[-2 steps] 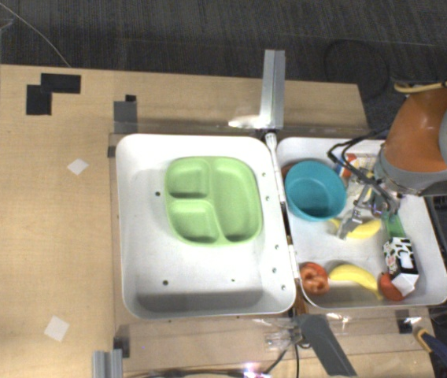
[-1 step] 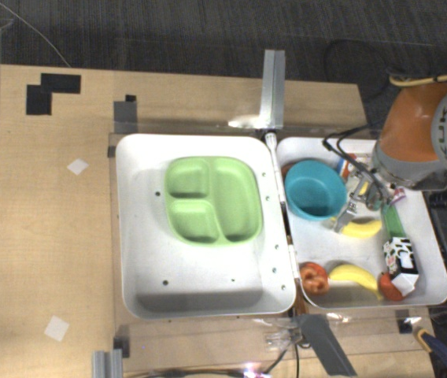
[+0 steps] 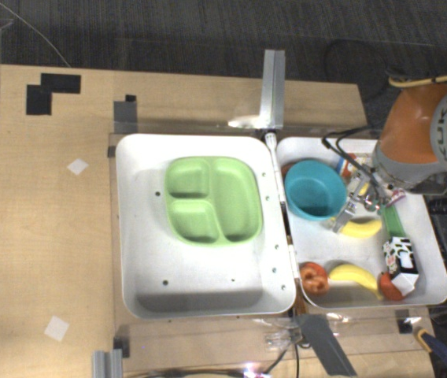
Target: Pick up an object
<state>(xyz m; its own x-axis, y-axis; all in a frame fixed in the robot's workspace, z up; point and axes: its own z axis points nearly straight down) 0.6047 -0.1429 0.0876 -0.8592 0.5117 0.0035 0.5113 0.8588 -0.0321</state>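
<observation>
gripper (image 3: 355,209) low over a yellow banana (image 3: 363,229) lying left-right in the right bin (image 3: 436,252), finger state unclear

A pale wooden surface (image 3: 42,235) with black squares (image 3: 50,91) near its far left corner and a metal post (image 3: 273,85) at its back edge sits before dark grey carpeted floor (image 3: 208,14) crossed by thin cables (image 3: 27,30).
</observation>
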